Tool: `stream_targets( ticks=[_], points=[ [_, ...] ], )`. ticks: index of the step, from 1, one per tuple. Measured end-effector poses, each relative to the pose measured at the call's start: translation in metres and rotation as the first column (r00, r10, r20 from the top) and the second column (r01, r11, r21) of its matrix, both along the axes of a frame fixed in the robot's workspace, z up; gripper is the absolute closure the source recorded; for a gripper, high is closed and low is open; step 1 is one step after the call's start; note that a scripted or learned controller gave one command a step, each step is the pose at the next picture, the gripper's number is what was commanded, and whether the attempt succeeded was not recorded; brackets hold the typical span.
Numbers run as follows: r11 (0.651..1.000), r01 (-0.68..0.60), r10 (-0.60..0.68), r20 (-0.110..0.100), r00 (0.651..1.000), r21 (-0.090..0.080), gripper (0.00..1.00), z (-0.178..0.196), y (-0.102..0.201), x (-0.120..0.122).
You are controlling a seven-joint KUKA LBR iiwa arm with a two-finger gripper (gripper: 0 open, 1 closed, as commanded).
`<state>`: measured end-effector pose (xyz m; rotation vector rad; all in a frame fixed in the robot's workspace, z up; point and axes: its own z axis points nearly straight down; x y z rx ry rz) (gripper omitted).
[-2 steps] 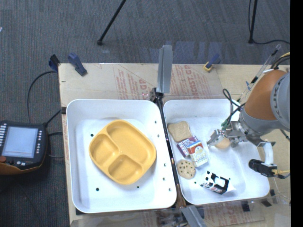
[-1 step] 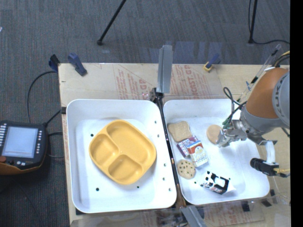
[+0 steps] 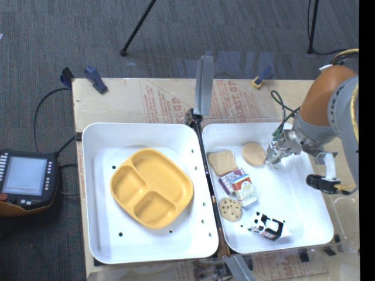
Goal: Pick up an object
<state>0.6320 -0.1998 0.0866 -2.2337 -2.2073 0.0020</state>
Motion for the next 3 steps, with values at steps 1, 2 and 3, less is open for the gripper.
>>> stream_targets(
  ticks=[1, 2, 3],
  points=[
    [0.904, 0.427, -0.427, -0.004, 0.904, -0.001, 1.00, 0.000, -0.008, -0.013],
    [0.629, 0.777, -0.777, -0.006, 0.629, -0.004, 1.00, -0.001, -0.005, -0.035],
    [0.526, 0.850, -0.850, -0.001, 0.526, -0.002, 1.00, 0.001, -0.009, -0.015]
  ],
)
